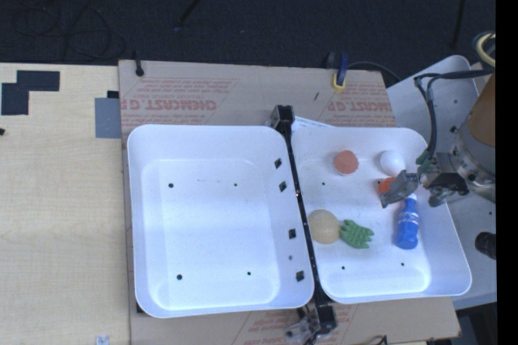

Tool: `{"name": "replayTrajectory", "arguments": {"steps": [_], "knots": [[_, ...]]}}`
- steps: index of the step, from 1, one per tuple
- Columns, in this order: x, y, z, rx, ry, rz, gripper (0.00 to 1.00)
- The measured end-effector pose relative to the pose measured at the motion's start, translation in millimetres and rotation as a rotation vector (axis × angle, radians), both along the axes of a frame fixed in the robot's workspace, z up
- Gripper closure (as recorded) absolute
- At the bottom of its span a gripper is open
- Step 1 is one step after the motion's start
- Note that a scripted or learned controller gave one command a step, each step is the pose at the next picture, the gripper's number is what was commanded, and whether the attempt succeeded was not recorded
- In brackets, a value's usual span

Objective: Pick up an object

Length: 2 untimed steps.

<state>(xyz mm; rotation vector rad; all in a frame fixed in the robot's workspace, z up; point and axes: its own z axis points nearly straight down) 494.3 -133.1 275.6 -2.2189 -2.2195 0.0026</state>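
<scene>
- White plastic bins sit side by side; the right bin (441,278) carries all the loose pieces, while the left bin (154,287) lies well apart from the action.
- The gripper (407,185) hovers near the right bin's far right side, just above the blue bottle (407,225) and beside an orange piece (388,188).
- How far it is opened cannot be told, and nothing is visibly caught in it.
- Likely risks: the bottle lies on its side and may roll off a closing pinch; the orange piece and white ball (391,162) sit close enough to be nudged or grabbed by mistake.
- The bin's right wall crowds the wrist, leaving little room on that side.
- Open floor lies toward the front, past the yellow ball (323,226) and green toy (355,234); the orange ball (346,162) stands clear.
</scene>
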Motion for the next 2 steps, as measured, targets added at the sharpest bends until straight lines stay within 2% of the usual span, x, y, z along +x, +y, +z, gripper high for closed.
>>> {"name": "replayTrajectory", "arguments": {"steps": [1, 2], "knots": [[32.5, -65.7, -153.6, -0.001, 0.005, -0.003, 0.0], [54.1, -77.3, -187.2, -0.005, -0.009, 0.0, 0.0]]}}
